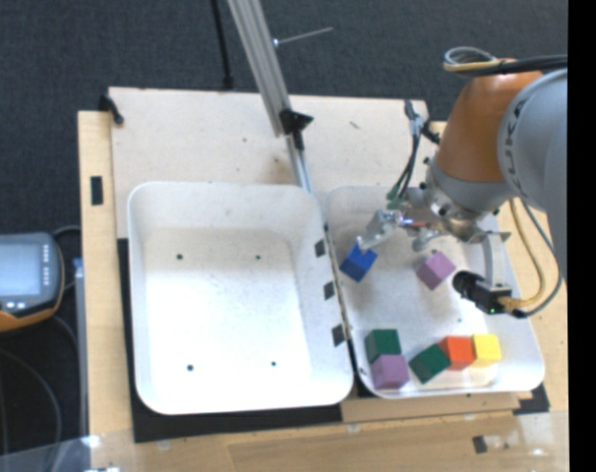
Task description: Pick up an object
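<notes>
A: Over to the blue cube (358,262) first. Sitting turned at an angle in the right bin (355,205), close to the wall shared with the left bin (229,303).

B: Touching anything?

A: Hard to say. Just below and left of the gripper (396,222), very near it, but no clear contact.

B: And the gripper itself, released or clenched?

A: Cannot tell from up here. Too much metal and cable crowded under the wrist. Nothing visibly grasped.

B: Anything else close by?

A: Light purple cube (435,269) just below and right of the gripper, lying free on the bin floor, apart from the blue one.

B: Rest of that bin?

A: Crowded along the near edge. Dark green cube (383,343) with a second purple cube (389,370) right in front of it, touching. Then another green cube (429,362), an orange cube (460,350) and a yellow cube (487,348), packed side by side in a row.

B: And the arm?

A: Reaching in from the right, orange band (480,126) above the wrist, hanging over the far half of the right bin.

B: Further out?

A: Slanted aluminium post (264,57) rising from behind the bins. Handheld screen unit (18,278) off the left edge of the bench (180,136).
</notes>
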### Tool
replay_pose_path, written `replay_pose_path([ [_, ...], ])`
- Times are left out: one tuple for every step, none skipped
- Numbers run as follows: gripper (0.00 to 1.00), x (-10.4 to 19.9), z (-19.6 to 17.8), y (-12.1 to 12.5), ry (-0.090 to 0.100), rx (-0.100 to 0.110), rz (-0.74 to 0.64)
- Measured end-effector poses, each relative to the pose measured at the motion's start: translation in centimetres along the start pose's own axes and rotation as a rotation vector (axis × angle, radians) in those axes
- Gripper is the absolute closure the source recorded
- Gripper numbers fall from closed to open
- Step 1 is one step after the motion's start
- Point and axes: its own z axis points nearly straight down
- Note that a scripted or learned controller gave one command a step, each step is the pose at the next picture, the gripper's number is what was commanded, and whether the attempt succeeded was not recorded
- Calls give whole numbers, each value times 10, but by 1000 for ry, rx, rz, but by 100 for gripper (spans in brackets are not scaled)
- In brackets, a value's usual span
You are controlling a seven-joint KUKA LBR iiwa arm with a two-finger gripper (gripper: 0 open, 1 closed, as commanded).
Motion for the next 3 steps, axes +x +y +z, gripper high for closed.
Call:
replay_pose_path([
  [0,-15,78,23,-3,-12,4],
  [0,-12,94,39,-1,11,7],
  [100,-12,83,41,-3,8,-1],
])
